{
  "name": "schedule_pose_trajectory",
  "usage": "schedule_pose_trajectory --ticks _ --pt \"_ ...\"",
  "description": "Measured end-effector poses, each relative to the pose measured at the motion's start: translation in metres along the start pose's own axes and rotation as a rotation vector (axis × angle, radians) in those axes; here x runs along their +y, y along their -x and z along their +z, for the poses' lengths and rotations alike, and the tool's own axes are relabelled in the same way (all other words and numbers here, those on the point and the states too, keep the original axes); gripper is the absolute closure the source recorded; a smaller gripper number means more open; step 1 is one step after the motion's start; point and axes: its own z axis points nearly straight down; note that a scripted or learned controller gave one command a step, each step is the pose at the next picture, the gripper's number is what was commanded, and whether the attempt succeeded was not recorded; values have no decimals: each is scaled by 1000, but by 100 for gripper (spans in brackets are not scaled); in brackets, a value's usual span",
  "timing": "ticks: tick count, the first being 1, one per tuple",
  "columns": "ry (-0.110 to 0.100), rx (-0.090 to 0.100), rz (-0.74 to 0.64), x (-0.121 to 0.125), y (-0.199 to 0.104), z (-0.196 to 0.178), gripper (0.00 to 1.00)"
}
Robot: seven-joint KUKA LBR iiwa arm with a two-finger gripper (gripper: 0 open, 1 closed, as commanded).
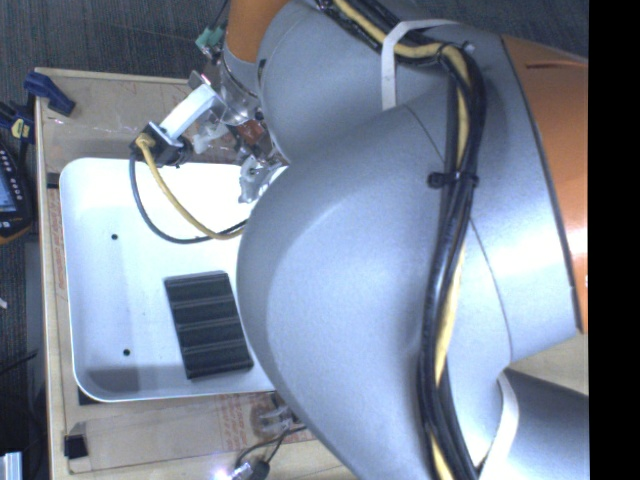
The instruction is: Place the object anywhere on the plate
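A black ribbed rectangular object (pixel 208 325) lies flat in the left white bin (pixel 95 268), near its front wall. My gripper (pixel 250 168) hangs over the bin's far right part, well above and behind the object and apart from it. The grey arm's bulk covers the right half of the view and hides whatever lies beneath it.
A yellow cable (pixel 165 218) loops down from the wrist over the bin floor. A blue clamp (pixel 48 92) sits on the wooden bench (pixel 150 433) at the far left corner, and a dark device (pixel 10 193) lies past the left edge.
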Motion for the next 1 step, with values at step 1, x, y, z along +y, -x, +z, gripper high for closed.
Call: schedule_pose_trajectory --ticks 1 --pt "-8 -7 -9 -4 -1 -8 100"
